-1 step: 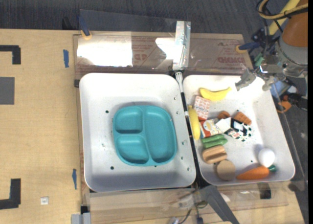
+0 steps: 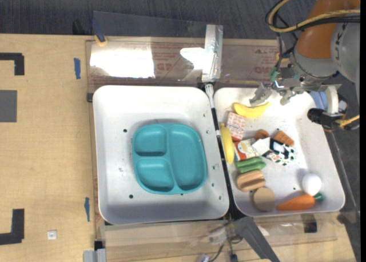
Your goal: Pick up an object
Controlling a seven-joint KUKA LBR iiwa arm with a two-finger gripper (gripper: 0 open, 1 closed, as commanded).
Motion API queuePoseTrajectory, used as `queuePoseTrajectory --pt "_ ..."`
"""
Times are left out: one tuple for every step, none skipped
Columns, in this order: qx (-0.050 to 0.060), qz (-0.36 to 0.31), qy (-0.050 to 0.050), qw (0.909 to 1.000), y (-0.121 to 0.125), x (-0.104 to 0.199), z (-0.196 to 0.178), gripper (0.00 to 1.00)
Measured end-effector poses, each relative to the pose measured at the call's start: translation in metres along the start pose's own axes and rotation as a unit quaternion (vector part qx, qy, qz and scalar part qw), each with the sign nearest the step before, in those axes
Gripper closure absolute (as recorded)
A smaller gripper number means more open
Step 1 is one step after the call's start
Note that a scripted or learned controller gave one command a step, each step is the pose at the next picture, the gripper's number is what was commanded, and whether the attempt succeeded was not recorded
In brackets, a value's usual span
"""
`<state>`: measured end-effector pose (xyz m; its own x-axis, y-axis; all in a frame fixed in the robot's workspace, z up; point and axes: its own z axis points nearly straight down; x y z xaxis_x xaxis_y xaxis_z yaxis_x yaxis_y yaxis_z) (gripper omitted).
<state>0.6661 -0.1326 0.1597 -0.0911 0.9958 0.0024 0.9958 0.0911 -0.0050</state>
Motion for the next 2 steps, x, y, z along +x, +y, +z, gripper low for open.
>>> queuePoseTrajectory --pt "-0.003 -0.166 -0.002 0.9862 0.002 0.004 -0.003 0.0" --pt "-0.005 -0.004 -0.002 1.0 0.0 -0.019 -0.032 0.0"
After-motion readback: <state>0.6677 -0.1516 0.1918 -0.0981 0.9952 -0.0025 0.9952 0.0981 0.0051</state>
